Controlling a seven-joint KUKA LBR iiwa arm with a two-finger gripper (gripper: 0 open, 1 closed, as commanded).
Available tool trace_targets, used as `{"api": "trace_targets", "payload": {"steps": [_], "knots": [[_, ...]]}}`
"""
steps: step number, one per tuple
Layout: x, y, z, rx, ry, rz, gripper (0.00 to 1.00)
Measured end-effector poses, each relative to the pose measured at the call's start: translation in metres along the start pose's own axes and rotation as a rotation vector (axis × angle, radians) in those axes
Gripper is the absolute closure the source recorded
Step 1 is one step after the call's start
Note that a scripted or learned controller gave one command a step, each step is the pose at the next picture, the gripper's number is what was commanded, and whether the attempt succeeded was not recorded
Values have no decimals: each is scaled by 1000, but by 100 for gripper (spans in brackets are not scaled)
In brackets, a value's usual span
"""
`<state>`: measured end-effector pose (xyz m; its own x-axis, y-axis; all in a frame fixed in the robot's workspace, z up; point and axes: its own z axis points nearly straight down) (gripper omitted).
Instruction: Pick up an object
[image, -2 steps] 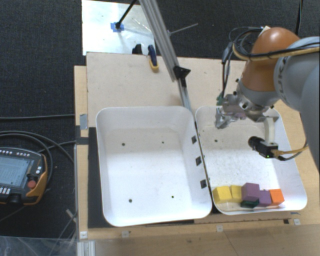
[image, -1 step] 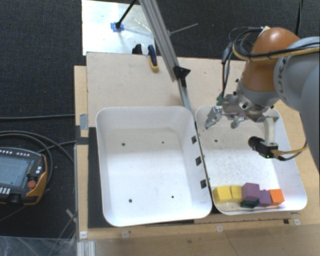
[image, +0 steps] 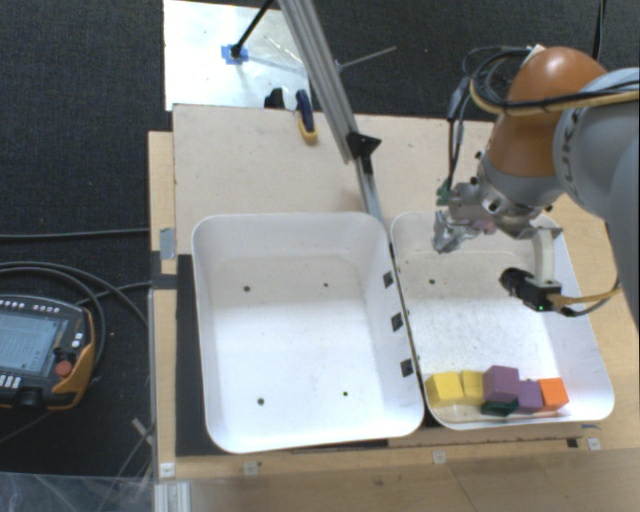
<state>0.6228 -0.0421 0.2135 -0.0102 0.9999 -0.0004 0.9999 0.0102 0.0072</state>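
Observation:
Several small blocks lie along the front edge of the right bin (image: 590, 340): two yellow blocks (image: 455, 387), a purple block (image: 503, 381), a dark green block (image: 498, 406), a lighter purple block (image: 529, 396) and an orange block (image: 553, 392). My gripper (image: 447, 237) hangs over the back left of that bin, well behind the blocks and apart from them. Nothing shows between its fingers.
The left bin (image: 215, 300) sits beside the right one, sharing a middle wall with black clips (image: 397, 321). A slanted metal pole (image: 335, 90) crosses the back of the bench. A teach pendant (image: 40, 350) lies off the bench at the left.

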Motion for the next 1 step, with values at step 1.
{"api": "trace_targets", "payload": {"steps": [1], "knots": [[-71,-66,-54,2,-4,18,100]]}}
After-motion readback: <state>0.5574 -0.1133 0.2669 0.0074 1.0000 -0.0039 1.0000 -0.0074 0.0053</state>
